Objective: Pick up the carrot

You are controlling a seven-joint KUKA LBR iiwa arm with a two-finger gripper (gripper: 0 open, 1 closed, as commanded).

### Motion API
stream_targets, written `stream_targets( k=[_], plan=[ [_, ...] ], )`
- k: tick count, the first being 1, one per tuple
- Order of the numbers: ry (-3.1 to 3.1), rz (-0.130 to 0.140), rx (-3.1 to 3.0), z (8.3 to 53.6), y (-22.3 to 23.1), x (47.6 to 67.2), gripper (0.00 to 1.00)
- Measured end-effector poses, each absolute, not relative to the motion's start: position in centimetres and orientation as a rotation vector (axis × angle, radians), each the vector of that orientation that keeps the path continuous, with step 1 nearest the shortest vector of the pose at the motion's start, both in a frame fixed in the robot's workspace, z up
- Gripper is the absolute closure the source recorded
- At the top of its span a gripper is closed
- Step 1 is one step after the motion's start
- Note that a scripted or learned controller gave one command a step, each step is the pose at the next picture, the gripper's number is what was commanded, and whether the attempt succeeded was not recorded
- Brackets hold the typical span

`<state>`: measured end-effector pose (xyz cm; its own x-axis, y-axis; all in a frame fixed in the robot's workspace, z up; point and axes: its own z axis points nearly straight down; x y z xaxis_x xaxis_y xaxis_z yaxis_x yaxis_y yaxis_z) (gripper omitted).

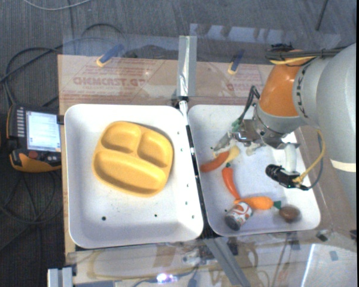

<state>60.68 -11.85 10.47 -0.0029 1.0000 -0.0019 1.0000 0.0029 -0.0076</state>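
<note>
The claw [232, 141] hangs low at the right bin's [308, 220] left edge, just above an orange piece [217, 161]; how wide it stands I cannot tell. One carrot [230, 182] lies mid-bin, another [260, 203] near the front edge beside a can [239, 213]. With several orange things close together, the claw may close on the wrong one or nudge them apart
</note>
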Motion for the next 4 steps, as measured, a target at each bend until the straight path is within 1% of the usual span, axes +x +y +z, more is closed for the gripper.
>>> stream_targets(
  k=[1, 2, 3, 4],
  plan=[
    [-2.216, 0.01, -2.21, 10.9, -11.7, 60.6, 1.0],
    [-1.98, 0.009, -2.432, 17.9, -1.9, 58.5, 1.0],
    [-1.768, 0.011, -2.594, 21.0, -7.5, 56.3, 1.0],
    [-1.783, 0.014, -2.581, 19.3, -4.0, 51.1, 1.0]
  ],
)
